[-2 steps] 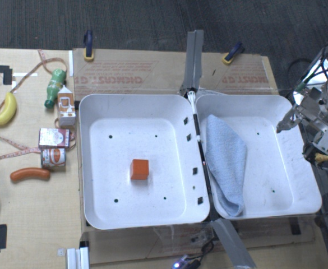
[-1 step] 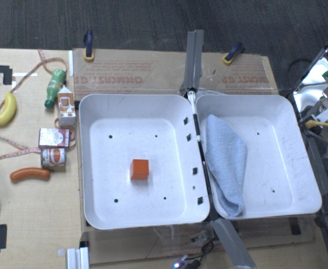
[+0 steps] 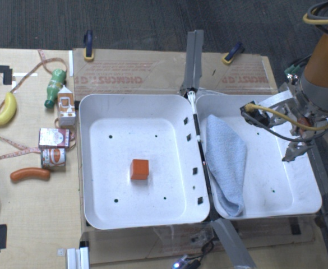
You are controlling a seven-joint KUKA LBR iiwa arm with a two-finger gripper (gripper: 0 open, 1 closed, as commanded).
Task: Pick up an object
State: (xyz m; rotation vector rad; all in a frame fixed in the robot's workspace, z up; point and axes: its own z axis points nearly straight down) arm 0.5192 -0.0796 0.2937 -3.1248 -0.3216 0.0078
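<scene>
Reading "CHEMCAST GP" backwards on the cardboard (image 3: 114,72); the end effector's (image 3: 294,150) state cannot be told.

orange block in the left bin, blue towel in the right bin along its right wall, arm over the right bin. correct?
One error: in the camera view the blue towel lies along the right bin's left wall, next to the divider, not its right wall. The rest holds: the orange block sits in the left bin, and the arm hangs over the right bin's right side.

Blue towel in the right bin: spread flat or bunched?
Bunched. The blue towel lies folded in a long heap against the right bin's left wall.
</scene>
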